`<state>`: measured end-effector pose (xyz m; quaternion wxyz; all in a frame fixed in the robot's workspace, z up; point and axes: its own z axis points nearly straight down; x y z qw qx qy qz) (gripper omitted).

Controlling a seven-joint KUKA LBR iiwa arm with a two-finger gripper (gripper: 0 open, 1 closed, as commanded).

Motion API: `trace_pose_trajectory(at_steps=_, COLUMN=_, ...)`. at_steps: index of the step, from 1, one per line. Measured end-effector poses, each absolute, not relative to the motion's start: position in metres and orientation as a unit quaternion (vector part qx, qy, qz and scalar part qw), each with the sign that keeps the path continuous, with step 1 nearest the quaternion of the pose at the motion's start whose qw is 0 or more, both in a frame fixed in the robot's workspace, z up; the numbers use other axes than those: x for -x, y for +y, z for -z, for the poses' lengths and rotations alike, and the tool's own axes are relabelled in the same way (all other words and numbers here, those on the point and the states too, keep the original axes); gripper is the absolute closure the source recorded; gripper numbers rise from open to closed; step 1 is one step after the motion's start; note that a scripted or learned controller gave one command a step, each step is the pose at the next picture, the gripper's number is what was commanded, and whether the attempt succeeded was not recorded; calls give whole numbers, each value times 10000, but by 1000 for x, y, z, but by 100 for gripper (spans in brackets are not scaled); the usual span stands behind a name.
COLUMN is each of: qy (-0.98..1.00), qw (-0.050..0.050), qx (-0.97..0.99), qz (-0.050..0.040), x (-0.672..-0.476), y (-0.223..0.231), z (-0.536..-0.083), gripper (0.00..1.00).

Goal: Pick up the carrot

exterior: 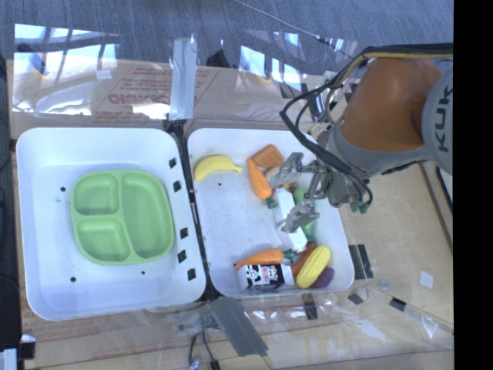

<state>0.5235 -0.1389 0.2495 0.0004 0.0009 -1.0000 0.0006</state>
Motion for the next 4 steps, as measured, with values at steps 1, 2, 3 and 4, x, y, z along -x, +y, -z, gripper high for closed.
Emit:
trace_pose_trajectory(at_steps=1, qy=-9993, qw=58, qx=360, qz=16, x=-580, y=-178, z=-102, gripper=0)
trace_pose_trajectory(at_steps=2, qy=-9995, qw=-7, qx=305, qz=0, x=-585, y=-176, z=-118, gripper=100)
trace_pose_trajectory(at_steps=3, qy=-9998, qw=7, qx=211, qz=16, x=-585, y=-108, z=-91, gripper=100)
trace_pose_trajectory(at_steps=4, qy=-9871, qw=-17, qx=-1600, qz=0, x=-494, y=-126, z=-93, gripper=100)
